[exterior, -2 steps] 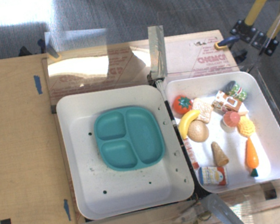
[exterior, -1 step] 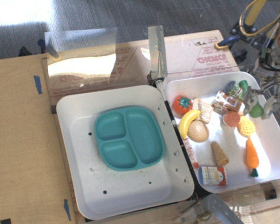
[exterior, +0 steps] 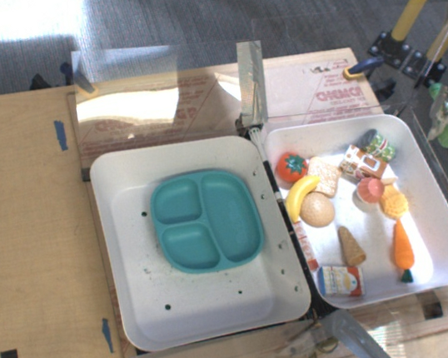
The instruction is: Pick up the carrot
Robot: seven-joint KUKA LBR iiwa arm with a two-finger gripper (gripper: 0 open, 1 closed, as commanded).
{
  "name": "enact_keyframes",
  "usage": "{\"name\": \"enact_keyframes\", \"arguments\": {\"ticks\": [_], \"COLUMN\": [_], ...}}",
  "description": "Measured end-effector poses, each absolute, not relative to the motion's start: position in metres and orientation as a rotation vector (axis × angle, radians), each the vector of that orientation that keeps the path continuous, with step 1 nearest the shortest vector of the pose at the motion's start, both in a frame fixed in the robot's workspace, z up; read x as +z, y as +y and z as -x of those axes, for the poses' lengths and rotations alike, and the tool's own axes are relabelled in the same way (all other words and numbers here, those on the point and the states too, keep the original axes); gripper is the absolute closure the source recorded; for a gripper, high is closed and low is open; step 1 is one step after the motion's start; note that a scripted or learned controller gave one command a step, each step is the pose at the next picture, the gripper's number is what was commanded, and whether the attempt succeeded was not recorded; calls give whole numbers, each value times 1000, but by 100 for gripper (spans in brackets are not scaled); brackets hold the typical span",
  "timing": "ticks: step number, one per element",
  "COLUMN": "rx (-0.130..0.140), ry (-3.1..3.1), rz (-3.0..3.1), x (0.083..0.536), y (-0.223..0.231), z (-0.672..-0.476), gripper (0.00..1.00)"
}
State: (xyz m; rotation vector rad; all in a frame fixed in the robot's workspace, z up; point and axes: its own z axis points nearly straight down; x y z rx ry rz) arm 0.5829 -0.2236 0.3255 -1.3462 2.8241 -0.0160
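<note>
Two shallow white bins sit side by side on a bench. The left bin (exterior: 123,232) holds a teal divided plate (exterior: 208,219). The right bin (exterior: 437,191) holds toy food: the orange carrot (exterior: 402,248) lies near its right wall, tip toward the front, just below a small orange ruffled piece (exterior: 394,203). Nearby are a tomato (exterior: 292,167), a banana (exterior: 301,196) and a small carton (exterior: 340,280).

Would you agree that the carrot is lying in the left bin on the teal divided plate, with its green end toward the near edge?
Not quite: the carrot lies in the right bin, on its bare white floor, not on the teal divided plate in the left bin. The camera view shows this. Its green end does point toward the near edge.
</note>
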Motion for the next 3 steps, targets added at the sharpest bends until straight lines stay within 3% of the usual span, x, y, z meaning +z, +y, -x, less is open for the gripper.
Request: {"name": "enact_keyframes", "arguments": {"ticks": [1, 2, 3], "rx": [4, -16, -5], "ry": [2929, 2945, 2680], "rz": [1130, 1050, 1625], "x": [276, 400, 122], "y": [-193, -224, -222], "z": [-578, -589, -591], "gripper": [100, 100, 100]}}
